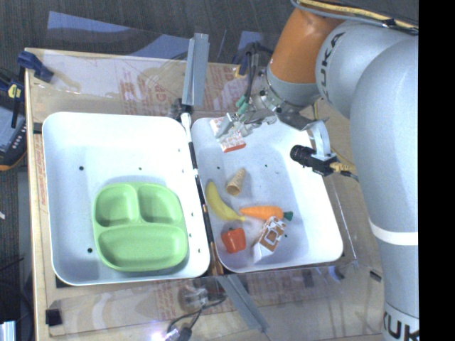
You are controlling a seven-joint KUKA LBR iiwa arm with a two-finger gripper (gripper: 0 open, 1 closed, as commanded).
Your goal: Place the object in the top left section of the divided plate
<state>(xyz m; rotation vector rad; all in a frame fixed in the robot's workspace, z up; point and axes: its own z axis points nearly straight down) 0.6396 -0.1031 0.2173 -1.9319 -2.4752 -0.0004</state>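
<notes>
A green divided plate (141, 227) lies in the left bin (64, 141), toward its near side. It has two small sections on the far side and one long section on the near side, and nothing lies in any of them.

The right bin (316, 222) carries the loose things. A yellow banana (220, 203) lies along the bin's left wall, just beside an orange carrot with a green top (263, 212). A tan ice-cream cone (237, 181) lies a little farther back, apart from both. Near the front, a red pepper-like piece (233, 239) sits close to the banana's near end, and a small white and brown carton (270, 235) lies tilted just beside the carrot.

The arm (370, 77) reaches in from the right, and the gripper (231, 126) hangs over the far left corner of the right bin. A small white packet with red print (232, 144) sits right at the fingers' tips; whether it is pinched between them or only lies beneath cannot be told, nor can the width of the fingers. The bins rest on a wooden bench (106, 84).
</notes>
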